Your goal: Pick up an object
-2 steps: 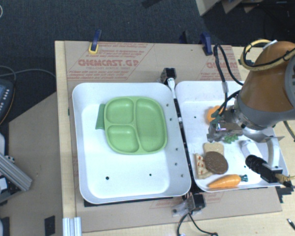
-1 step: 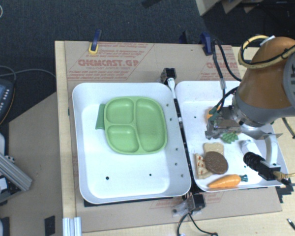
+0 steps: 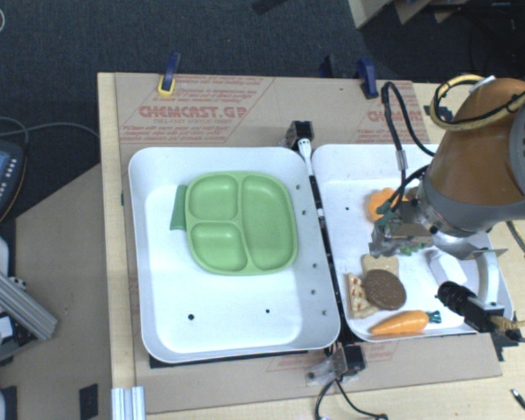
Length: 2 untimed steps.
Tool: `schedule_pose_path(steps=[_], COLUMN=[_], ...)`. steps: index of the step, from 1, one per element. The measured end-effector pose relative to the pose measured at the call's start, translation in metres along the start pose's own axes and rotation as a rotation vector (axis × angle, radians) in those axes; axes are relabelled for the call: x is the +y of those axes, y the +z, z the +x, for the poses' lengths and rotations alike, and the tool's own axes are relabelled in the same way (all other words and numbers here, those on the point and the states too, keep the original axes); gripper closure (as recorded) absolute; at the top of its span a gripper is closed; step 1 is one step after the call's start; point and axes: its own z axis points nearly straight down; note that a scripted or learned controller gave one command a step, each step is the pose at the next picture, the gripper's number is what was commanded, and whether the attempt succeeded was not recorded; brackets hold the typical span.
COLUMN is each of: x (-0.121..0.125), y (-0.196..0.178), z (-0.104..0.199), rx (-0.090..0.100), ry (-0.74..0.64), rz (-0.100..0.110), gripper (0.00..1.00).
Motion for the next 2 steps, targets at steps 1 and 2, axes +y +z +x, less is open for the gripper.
schedule_pose_path(steps=[1,2], x=[0.016,0.009], y=[-0.003,-0.016], z=[-0.008,-0.009], rx=[-0.002,-0.001], ry=[-0.001,-0.001], rz=[-0.006,-0.006], gripper=[1.0,1.0])
